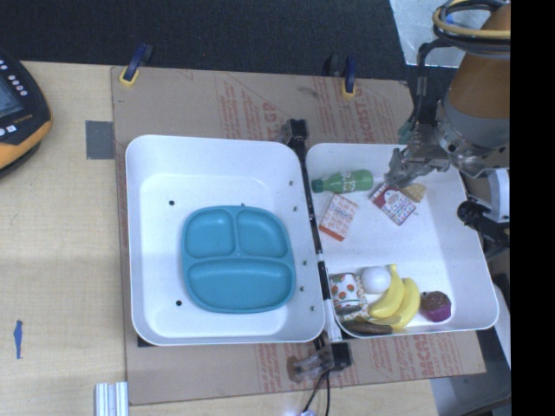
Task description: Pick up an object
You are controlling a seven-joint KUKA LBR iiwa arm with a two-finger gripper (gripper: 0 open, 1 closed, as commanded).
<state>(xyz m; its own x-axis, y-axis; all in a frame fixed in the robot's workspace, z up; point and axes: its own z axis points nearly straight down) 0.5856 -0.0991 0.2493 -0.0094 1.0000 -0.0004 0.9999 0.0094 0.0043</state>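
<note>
blue tray [238, 259] in left bin [156, 163], snacks, bananas [395, 300] in right bin [468, 258]

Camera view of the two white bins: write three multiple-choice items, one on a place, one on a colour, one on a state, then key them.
1. Where is the blue three-compartment plastic plate?
A. left white bin
B. right white bin
C. bare bench

2. What colour is the small plastic bottle?
A. red
B. green
C. yellow

3. How does that bottle rest?
A. upright
B. on its side
C. on the plate

Key: 1 A, the plate sits on the left bin's floor. 2 B, its body is green. 3 B, it lies flat along the right bin's far wall.
</note>
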